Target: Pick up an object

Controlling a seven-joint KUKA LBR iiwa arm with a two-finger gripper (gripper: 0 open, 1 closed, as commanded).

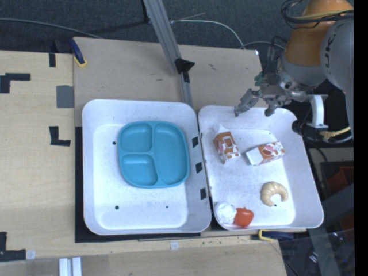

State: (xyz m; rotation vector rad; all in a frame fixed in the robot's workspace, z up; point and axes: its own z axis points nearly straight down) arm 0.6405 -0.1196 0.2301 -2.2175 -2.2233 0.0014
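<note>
White right bin (305, 171): two small cartons (226, 146) (265, 152), croissant (274, 192), red-white item (237, 215) at near edge. Gripper (254, 107) over bin's far rim, fingers spread, clamping nothing. Blue divided tray (153, 154) in left bin (95, 171).

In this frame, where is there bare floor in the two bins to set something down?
Left bin: bare strip along the near wall below the blue tray. Right bin: bare middle patch between the cartons, croissant and tomato. Crowded around the cartons, near the hand.
</note>
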